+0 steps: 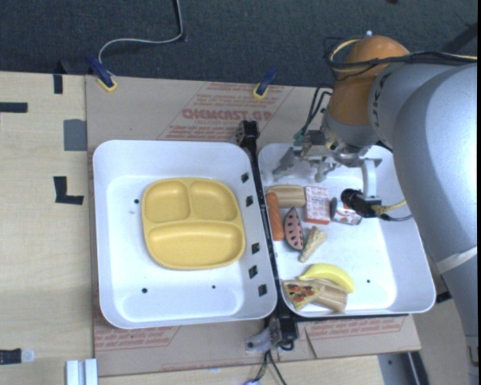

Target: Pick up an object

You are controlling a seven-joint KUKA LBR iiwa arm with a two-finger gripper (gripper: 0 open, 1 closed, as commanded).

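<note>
Gripper hangs over the right bin at its 12 o'clock edge, metal fingers spread, nothing between them: looks like pre-grasp. Toy food sits just below at 6 o'clock: hot dog, watermelon slice, banana. Next move likely calls for a descent onto one item. Cardboard reads "CHEMCAST".

Right bin: my own arm covers the back and right side. Toys crowd the left edge: hot dog, carrot, watermelon slice, banana, pizza slice. Bare floor front right of the banana. Left bin: yellow divided plate fills the middle, open strip along the front.
</note>
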